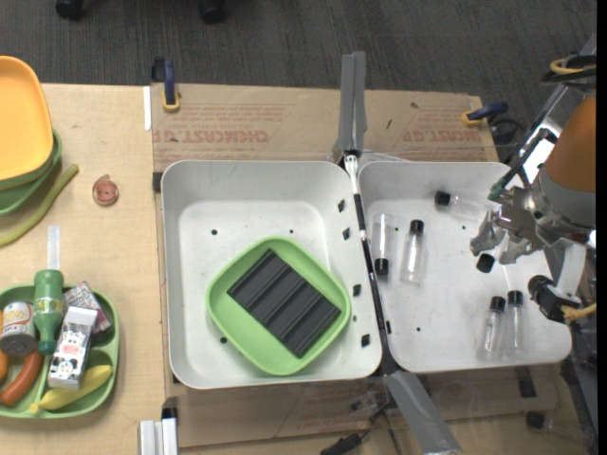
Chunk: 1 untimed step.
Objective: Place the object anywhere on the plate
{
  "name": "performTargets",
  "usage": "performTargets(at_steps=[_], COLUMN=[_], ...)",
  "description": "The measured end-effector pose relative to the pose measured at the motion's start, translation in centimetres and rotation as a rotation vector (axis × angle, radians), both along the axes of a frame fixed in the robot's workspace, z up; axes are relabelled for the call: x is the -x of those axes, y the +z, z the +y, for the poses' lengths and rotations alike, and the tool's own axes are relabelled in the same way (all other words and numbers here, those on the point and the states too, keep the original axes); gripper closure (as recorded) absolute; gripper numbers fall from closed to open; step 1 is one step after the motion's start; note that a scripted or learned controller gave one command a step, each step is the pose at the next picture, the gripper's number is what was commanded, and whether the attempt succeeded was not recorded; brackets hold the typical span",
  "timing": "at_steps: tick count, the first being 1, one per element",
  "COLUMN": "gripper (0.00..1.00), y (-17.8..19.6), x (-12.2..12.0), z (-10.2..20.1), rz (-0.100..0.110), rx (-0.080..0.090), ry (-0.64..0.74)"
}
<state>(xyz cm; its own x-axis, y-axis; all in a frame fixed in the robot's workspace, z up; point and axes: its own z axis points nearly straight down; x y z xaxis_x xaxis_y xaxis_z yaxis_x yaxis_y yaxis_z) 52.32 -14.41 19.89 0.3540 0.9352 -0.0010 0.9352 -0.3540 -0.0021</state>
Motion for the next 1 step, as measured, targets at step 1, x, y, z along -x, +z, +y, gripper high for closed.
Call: performTargets(at_steps=[1], gripper=[0.00], y=[0.00], x=[0.00], z=[-0.01], rz=[0.000], rx=[0.000], ry=[0.000])
